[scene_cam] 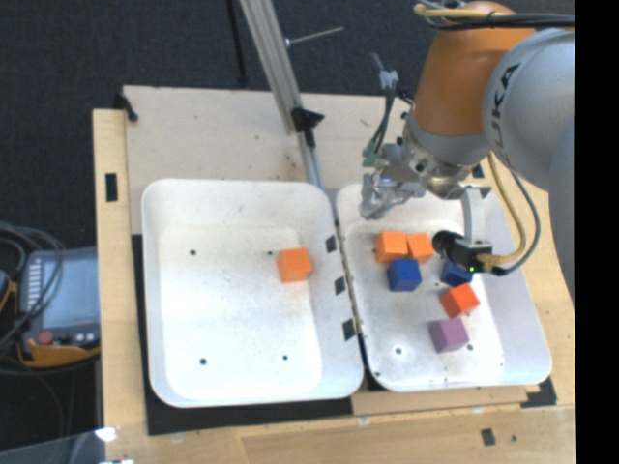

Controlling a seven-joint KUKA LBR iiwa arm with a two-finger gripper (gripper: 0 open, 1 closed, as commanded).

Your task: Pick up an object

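So the pick hasn't really happened yet as far as I can see. The gripper (379,201) is hanging over the back-left corner of the right bin (522,356), just above the cluster of blocks, and nothing is visibly in it. Honestly the view of the tip is poor from this angle, so I can't tell how it's set, clenched or released. Closest candidates are the two orange blocks (404,246) sitting touching each other right below it, with a blue block (404,275) just in front of them. There's also another blue block (455,273) partly hidden behind a black fitting on the arm, a red-orange block (459,300) and a purple block (448,334) nearer the front. The left bin (174,375) has a lone orange cube (295,265), well apart from the arm. My guess: descend, grab, lift are all still left to do.
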